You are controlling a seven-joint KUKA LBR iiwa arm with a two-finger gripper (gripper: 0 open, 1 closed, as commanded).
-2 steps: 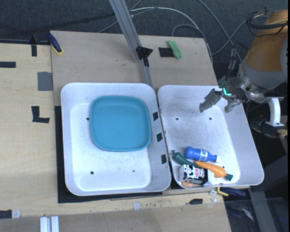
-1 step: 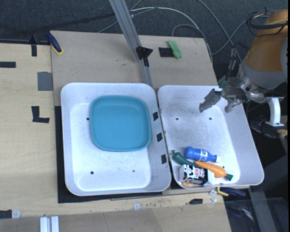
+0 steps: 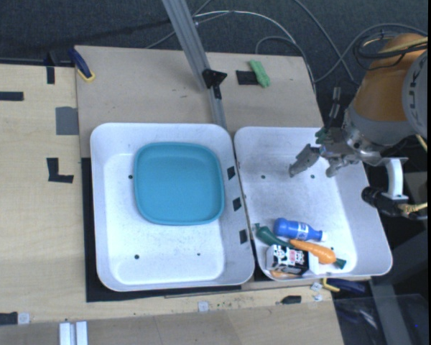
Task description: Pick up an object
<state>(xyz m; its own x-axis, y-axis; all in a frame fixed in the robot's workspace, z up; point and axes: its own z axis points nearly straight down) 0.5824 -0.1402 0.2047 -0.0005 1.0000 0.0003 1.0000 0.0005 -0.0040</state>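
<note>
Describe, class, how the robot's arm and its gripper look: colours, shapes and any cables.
The arm is a rounded, bulky body, grey with a broad orange band above the wrist. At its end sits a compact grey metal two-finger gripper with thin, dark grey fingers. Thin pale cables loop over the dark floor behind the bench towards the arm, and a white bracket-like part shows beside the wrist.

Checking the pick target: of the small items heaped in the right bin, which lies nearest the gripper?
The blue bottle, at the heap's top edge, closest below the gripper; the orange carrot and black-and-white packet lie further down.
</note>
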